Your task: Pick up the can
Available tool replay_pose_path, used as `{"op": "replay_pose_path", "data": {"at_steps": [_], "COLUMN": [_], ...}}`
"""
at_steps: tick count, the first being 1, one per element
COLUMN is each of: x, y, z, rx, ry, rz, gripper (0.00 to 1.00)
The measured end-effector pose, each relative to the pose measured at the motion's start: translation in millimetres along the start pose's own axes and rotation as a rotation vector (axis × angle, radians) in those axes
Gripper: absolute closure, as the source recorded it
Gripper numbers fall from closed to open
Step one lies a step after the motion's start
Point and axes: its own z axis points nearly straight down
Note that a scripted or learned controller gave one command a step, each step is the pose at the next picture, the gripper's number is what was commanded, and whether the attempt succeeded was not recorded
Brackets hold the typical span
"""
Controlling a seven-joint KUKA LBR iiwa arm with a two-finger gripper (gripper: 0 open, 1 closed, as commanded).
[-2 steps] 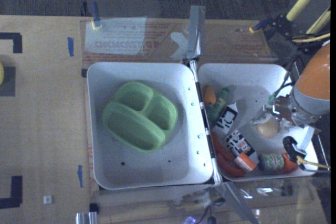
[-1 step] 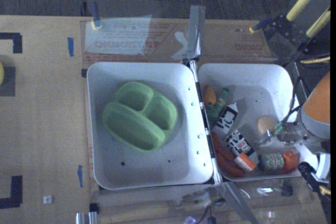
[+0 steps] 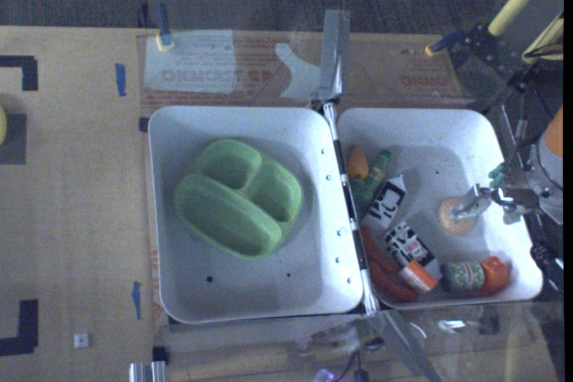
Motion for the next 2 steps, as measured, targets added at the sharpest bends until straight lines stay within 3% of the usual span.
{"op": "replay_pose_path", "data": {"at_steps": [1, 2], "x": [-23.4, -24.4], "y": [-8.4, -7.1], "z": [108.6, 97.2], "rx": [-0.003, -0.009], "ry": [0.000, -0.003], "rz": [-0.049, -0.048], "gripper": [0.00, 1.00]}}
